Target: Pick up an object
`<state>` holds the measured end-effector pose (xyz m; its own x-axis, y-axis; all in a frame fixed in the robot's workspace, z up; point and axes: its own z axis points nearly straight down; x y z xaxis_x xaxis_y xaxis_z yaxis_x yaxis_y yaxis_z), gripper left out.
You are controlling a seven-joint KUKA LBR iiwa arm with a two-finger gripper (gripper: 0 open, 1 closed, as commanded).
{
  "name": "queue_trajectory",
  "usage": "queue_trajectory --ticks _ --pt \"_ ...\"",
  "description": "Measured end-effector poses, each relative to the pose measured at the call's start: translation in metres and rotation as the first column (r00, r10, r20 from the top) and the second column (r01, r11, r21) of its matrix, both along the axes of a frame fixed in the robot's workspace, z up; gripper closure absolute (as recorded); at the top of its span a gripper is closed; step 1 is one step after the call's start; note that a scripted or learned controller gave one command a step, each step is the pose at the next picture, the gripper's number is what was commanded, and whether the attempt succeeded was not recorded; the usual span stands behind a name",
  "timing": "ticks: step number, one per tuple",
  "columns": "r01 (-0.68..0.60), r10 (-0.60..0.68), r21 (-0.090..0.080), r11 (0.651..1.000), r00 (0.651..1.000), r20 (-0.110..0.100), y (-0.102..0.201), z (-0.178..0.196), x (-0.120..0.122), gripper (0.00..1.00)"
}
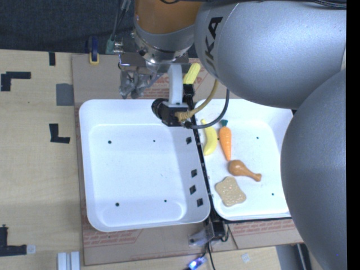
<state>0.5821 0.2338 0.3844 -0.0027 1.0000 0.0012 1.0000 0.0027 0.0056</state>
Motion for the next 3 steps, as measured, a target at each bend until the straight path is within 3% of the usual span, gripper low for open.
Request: queue_trajectory --ticks 1,2,3 --pt "0.001 -0.001 -0.004 1.0 1.0 -0.012 -0.001 -0.039 -0.032 1.0" --pt "0.0 0.0 0.005 1.0 1.0 0.012 -0.001 0.126 0.005 1.0" --pt "0.002 -0.002 -0.002 1.0 1.0 -0.002 -0.001 0.152 0.041 1.0"
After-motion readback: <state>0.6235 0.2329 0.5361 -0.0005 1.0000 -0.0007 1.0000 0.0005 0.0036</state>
